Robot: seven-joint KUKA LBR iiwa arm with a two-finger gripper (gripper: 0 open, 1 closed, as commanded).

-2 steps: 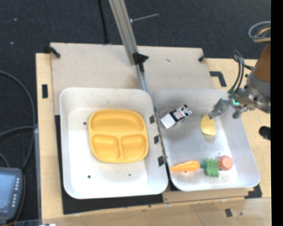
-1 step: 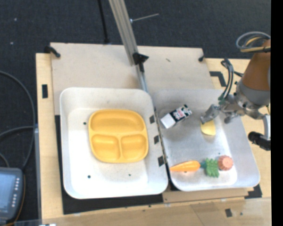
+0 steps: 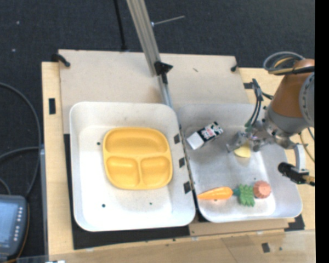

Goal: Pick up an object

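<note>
In the camera view our gripper hovers over the lemon in the right bin, up and right of the carrot; its state we cannot tell. We judge the lemon light, firm, smooth, best pinched across its middle; its long axis is unclear.

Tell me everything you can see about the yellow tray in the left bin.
The yellow tray looks like smooth plastic, a rounded rectangle with three compartments: one long section along the far side and two smaller ones along the near side. It lies flat, right side up, slightly rotated, near the middle of the left bin. Its compartments show only yellow surface, and only the bin floor touches it.
</note>
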